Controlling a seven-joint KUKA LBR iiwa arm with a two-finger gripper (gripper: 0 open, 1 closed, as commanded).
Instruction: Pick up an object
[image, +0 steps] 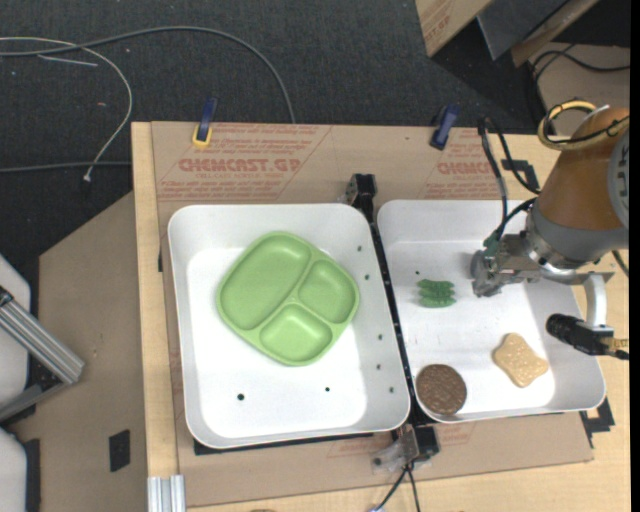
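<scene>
The end effector (487, 272) is small, grey and blurred against the white floor of the right bin (420, 222) — whether it stands apart or together I cannot tell. It hangs over the far middle of that bin, pointing down and a little left. Above it the arm (585, 190) reaches in from the right, its orange band (578, 160) showing broad over the grey wrist. The upper arm is cut off by the view's right edge.

Just left of the end effector, and apart from it, lies a small green piece (436, 293) with a ragged outline — its kind is hard to make out. Nearer, a tan biscuit (520, 360) lies at a slant toward the bin's near right. A brown disc (441, 388) sits in the near left corner, close against the rim.

The left bin (200, 350) holds a green plate (288, 297) with three compartments, turned at a slant, around its middle. The two bins stand side by side on the bench (160, 180), which is covered in printed cardboard. Two blue clamps (206, 118) grip its far edge.
</scene>
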